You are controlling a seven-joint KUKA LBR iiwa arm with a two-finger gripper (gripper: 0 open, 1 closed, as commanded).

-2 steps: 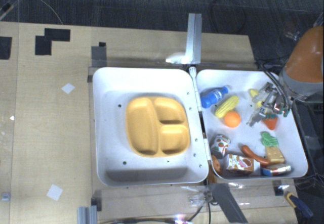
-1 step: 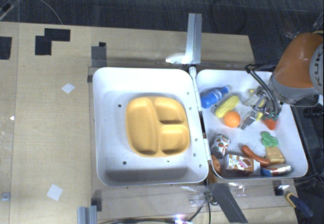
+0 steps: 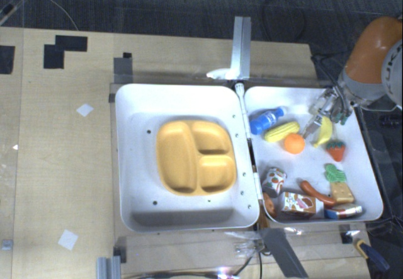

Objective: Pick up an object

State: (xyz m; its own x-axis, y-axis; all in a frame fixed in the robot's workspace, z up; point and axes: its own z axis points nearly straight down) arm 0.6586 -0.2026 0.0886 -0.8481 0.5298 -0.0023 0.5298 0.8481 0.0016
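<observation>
From the camera view, the arm (image 3: 376,60) reached in from the right, orange band high, and the gripper (image 3: 324,114) hung low over the far part of the right bin (image 3: 371,174). Its fingers (image 3: 315,125) looked spread and released, nothing between them, one tip close to the yellow banana-like toy (image 3: 324,134) and the orange ball (image 3: 294,143). Just left of those lay the corn cob (image 3: 281,131) and the blue bottle (image 3: 265,120); a strawberry (image 3: 336,151) sat just near of the banana. The near end was crowded: a green piece (image 3: 335,173), a sausage (image 3: 315,192), a small carton (image 3: 298,204). The left bin (image 3: 129,164) held a yellow divided tray (image 3: 195,157), well apart from the action. The likely target was the banana or the ball. To do it well, I'd say: centre the jaws on one item, come straight down, and close across its narrow width, so the round ball doesn't squirt away.
</observation>
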